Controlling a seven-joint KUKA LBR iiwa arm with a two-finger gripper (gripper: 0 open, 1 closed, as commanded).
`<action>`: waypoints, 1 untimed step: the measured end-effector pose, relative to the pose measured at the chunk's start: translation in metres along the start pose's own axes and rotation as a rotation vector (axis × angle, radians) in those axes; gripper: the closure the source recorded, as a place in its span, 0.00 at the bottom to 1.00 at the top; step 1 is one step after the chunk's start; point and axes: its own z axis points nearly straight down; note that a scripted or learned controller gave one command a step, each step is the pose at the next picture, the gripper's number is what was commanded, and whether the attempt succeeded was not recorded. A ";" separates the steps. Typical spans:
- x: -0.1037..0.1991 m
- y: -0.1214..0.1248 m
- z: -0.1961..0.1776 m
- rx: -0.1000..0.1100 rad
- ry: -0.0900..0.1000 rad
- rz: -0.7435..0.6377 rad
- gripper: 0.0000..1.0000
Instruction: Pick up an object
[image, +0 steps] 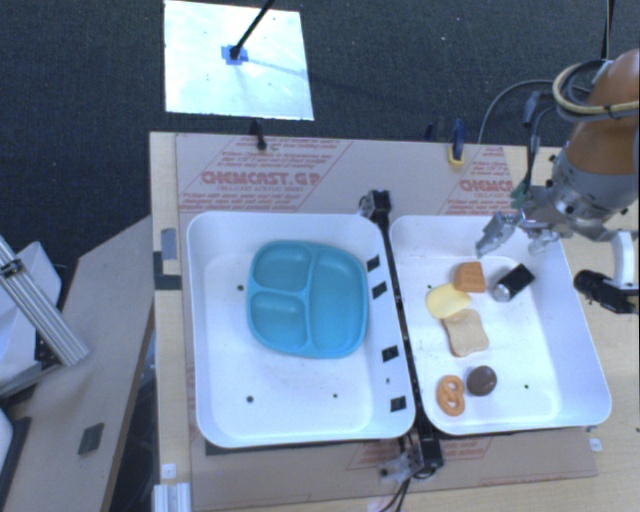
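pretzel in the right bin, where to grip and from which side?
Judging from above: the pretzel lies flat near the right bin's front-left corner, with the brown ball close on its right. Come straight down and pinch across its outer ring front to back, keeping away from the ball.

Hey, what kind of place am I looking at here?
Probably a robotics lab bench: a robot arm reaches over two white bins, one holding toy food, the other a blue divided plate.

Dark carpet floor (80, 90), wooden table (115, 300).
Pale square sheet (238, 62) on floor at top, blue mark on it; printed clear sheet (300, 170) over table top; metal frame bit (35, 305) at left edge.
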 end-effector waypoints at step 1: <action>0.000 0.002 -0.007 -0.012 -0.002 -0.002 0.00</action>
